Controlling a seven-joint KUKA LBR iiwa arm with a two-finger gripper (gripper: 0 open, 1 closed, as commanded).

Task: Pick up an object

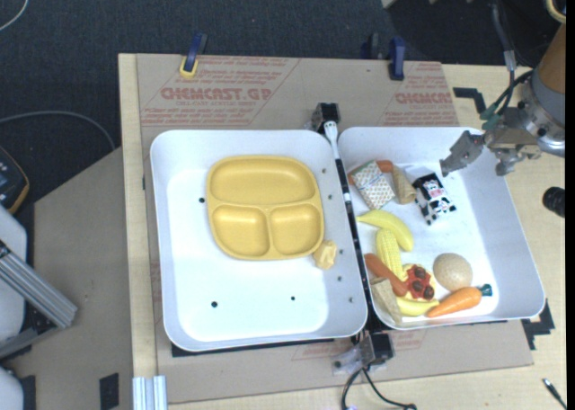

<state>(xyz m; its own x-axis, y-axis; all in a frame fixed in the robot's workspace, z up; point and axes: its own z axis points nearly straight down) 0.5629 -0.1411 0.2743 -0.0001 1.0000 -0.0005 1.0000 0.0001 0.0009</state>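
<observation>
the gripper (467, 153) hung over the right bin (503, 246) near its far right corner, and whether it was open or shut i cannot tell. nothing showed in its grasp. just beside it, nearer the bin's far edge, stood a small black-and-white cow (433, 197). a wrapped sandwich (375, 185) lay toward the far left corner. along the near edge sat a banana (384, 219), corn (392, 247), an egg (452, 271) and a carrot (456, 300) (all crowded together). a yellow divided plate (265, 206) filled the left bin (180, 246).
</observation>
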